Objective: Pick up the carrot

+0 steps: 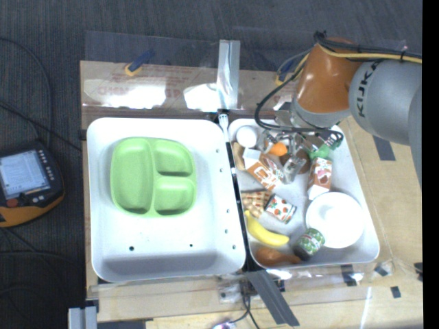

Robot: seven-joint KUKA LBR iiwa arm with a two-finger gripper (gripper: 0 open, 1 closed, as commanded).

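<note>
While the grey two-finger gripper [291,157] hangs low in the right white plastic bin [363,204], the small orange carrot [278,149] lies just beside it, its grip state unclear.

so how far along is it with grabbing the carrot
Done: the arm has reached into the right bin, with the gripper low over the clutter at its far end. In hand: it sits beside the carrot, the orange piece just to its left. Left: a visible grasp and the lift; the carrot lies among the other items.
</note>
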